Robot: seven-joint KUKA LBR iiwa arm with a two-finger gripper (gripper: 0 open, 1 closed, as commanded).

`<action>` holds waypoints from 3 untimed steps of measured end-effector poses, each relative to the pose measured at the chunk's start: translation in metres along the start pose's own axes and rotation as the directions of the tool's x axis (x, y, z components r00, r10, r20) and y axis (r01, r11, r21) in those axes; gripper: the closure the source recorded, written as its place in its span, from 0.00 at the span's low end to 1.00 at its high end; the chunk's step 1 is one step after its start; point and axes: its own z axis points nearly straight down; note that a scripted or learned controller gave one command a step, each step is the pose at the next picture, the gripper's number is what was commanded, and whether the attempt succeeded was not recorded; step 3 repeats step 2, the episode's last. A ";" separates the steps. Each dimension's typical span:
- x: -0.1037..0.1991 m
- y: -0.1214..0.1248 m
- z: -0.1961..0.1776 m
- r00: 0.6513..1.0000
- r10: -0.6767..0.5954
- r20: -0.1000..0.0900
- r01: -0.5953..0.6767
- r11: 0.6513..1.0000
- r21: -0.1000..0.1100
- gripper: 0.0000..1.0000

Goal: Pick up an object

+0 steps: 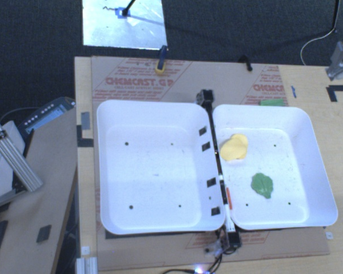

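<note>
Two small objects lie in the right bin [317, 153]. A flat, rounded yellow object [234, 147] rests near the bin's left wall, toward the back. A crinkled, leaf-like green object [262, 185] lies in front of it and slightly to the right, apart from it by a short gap. Both sit flat on the bin floor with nothing touching them. The left bin [106, 170] stands beside it, sharing the middle divider.
Black clips [208, 147] run along the seam between the bins. The bins stand on a printed cardboard sheet [137, 79]. A shiny metal plate [123, 16] lies behind the bench. A grey device [46, 114] and a metal rail [11, 158] are at the left.
</note>
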 end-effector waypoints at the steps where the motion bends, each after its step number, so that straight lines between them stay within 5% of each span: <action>1: -0.090 0.034 0.001 1.000 0.000 0.001 0.000 1.000 0.001 1.00; 2: -0.020 0.028 0.080 1.000 -0.011 -0.005 0.011 1.000 0.008 1.00; 3: -0.020 0.028 0.080 1.000 -0.011 -0.005 0.011 1.000 0.008 1.00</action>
